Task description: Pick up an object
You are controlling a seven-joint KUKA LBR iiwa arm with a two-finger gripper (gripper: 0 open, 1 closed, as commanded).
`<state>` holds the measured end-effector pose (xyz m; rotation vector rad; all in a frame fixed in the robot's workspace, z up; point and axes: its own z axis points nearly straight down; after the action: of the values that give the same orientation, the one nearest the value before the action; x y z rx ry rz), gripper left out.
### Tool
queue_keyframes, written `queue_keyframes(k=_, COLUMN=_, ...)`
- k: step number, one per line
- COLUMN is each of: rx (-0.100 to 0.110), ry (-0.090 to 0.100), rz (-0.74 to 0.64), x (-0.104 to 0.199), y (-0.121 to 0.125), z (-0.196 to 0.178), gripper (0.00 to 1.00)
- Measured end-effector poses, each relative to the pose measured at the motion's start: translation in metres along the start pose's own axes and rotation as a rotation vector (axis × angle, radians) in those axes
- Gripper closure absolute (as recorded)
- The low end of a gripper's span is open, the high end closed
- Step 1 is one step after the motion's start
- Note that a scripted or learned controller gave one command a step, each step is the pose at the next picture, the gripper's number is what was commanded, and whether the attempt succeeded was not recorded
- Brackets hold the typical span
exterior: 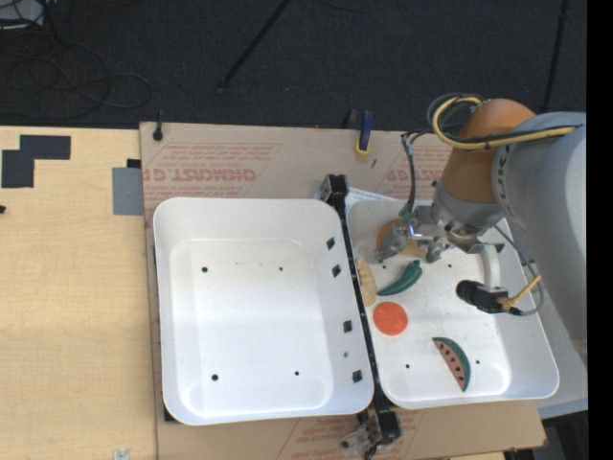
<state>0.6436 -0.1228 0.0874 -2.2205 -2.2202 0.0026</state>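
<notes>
Camera view looks down at a slant on my bench, where two shallow white bins sit side by side on a sheet of cardboard (pixel 239 166). I reach in from the right, and my gripper (pixel 410 242) hangs over the far-left part of the right bin (pixel 536 377).

The things I might pick all lie in that right bin. A green curved piece (pixel 402 279), shaped like a pepper or a bean pod, lies just below my gripper, near the middle of the bin's left half. A round orange-red disc (pixel 390 318) sits just beyond it toward the near side, close to the divider between the bins. A watermelon slice (pixel 452 360), red with a green rind and dark seeds, lies nearer the front right. A tan wooden stick (pixel 365 281) rests along the bin's left wall. Something brownish (pixel 390 231) sits right at my gripper, too hidden to name.

The cardboard carries red printing, reversed from here and too blurred to read with confidence.

As for my jaws, I cannot tell how far apart they stand, nor whether anything is between them; the metal parts blur together at the wrist.

The left bin (pixel 172 257) lies beside all this.
</notes>
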Motion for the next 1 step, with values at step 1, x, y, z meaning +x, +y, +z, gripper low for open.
queue_keyframes(k=1, rx=-0.001, ry=-0.002, rz=0.002, x=-0.0451, y=-0.0001, z=-0.0005, gripper=0.0)
